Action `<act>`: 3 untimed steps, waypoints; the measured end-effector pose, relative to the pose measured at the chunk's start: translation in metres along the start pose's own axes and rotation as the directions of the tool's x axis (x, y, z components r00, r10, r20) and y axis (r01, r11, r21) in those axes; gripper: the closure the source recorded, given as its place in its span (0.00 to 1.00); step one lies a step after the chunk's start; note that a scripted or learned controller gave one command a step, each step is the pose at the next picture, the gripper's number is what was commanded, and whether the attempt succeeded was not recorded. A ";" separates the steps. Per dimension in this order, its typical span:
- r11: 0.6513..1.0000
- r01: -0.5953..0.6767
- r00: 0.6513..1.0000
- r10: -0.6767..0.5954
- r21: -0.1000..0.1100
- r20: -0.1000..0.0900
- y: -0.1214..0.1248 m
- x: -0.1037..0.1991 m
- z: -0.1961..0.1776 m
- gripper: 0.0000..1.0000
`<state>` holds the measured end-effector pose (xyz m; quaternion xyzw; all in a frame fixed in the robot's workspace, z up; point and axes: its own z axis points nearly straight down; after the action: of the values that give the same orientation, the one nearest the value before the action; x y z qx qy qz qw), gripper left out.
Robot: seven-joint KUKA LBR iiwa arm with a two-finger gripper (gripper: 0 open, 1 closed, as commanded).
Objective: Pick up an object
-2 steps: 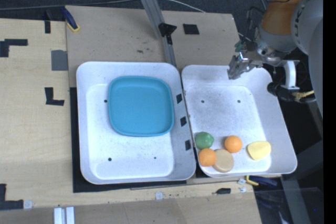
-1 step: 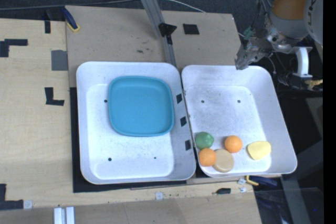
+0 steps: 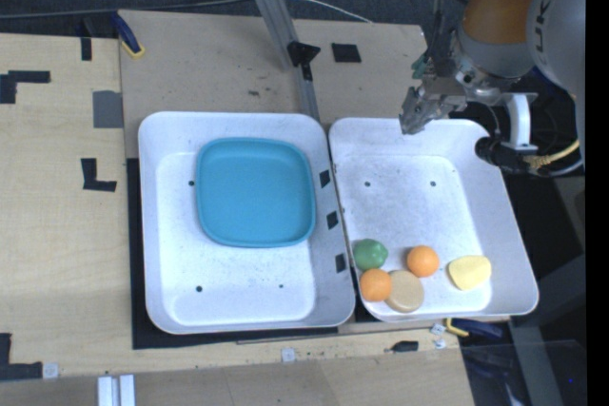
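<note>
tabletop (image 3: 57,233): pale wood boards, black tape marks at left | left bin (image 3: 162,233): white, shallow, on a dark mat (image 3: 134,252) | right bin (image 3: 495,204): white, just beside the left one, rims touching | metal bar (image 3: 271,5): slants from top to the gap between bins

Plate (image 3: 255,191) in left bin (image 3: 162,233); five items in right bin (image 3: 495,204)

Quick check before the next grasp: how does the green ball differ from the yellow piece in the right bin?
The green ball is round and dark green; the yellow piece is pale yellow, wider and flatter-looking. The green ball lies by the bin's left wall, the yellow piece near its right wall. Both lie in the near end of the right bin, far from the gripper.
</note>
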<state>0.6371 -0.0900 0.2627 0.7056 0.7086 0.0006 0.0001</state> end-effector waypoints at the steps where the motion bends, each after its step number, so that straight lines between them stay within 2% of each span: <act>1: 1.000 -0.001 1.000 0.001 0.001 0.000 -0.013 0.041 0.002 1.00; 3: 1.000 0.000 1.000 0.000 0.003 0.000 -0.046 0.137 0.028 1.00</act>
<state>0.5901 0.0465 0.2345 0.7057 0.7085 -0.0006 -0.0008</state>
